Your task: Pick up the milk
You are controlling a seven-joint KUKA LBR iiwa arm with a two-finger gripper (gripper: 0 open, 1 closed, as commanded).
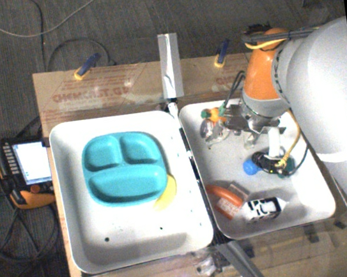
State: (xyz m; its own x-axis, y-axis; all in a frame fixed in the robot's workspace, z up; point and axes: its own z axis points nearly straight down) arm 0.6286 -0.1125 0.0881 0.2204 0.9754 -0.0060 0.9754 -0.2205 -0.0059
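The milk (263,207) is a small white carton with black patches. It lies on its side near the front edge of the right bin (313,207). My gripper (241,124) hangs over the back part of that bin, below the orange wrist band, well behind the milk and apart from it. Nothing shows in its grasp.
An orange-red packet (225,199) lies just left of the milk. A small blue thing (250,167) sits mid-bin, and a clear item with coloured bits (211,124) lies at the back left. The left bin (80,245) holds a teal divided plate (125,167) and a yellow piece (167,195).
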